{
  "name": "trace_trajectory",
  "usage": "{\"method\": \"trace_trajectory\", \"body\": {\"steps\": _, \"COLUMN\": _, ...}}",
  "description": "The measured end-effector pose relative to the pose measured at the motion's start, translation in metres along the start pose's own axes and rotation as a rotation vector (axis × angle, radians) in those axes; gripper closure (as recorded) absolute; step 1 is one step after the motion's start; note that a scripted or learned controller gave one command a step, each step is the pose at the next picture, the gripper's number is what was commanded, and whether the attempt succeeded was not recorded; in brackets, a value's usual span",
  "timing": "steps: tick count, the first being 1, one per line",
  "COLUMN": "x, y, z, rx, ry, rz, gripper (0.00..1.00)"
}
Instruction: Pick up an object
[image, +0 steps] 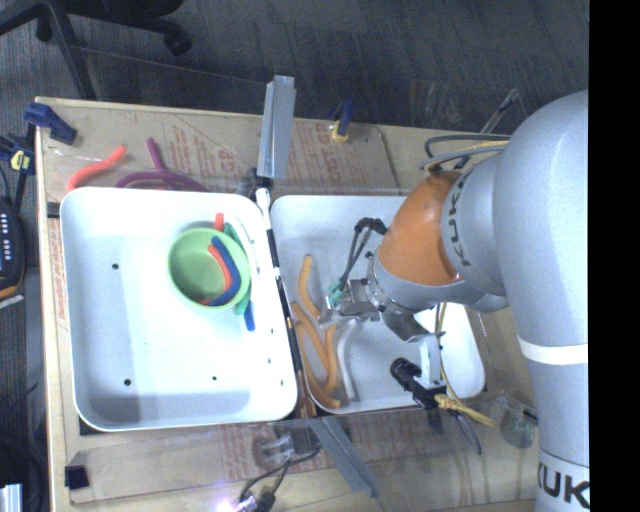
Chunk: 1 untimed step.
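Bowl (208, 270), one (green), left bin (100, 330)

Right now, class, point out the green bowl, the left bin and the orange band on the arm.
Green bowl (205, 268): camera view, its inside bottom.
Left bin (120, 340): camera view, bare white floor.
Orange band (425, 240): camera view, its rounded top.

grey arm (520, 250) over right bin (320, 215), gripper (335, 318) low beside orange loops (318, 345); green bowl (205, 268) in left bin (100, 300)

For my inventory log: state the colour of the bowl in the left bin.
Light green; the bowl shows best in the camera view, holding red and blue pieces.
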<state>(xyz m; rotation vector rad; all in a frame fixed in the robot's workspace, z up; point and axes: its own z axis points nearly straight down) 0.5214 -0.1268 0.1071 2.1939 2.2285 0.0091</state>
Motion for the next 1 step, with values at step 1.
{"method": "trace_trajectory", "body": {"steps": 1, "x": 0.0106, "y": 0.0277, "z": -0.1126, "rx": 0.015, "ry": 0.008, "rz": -0.18, "gripper": 1.0}}
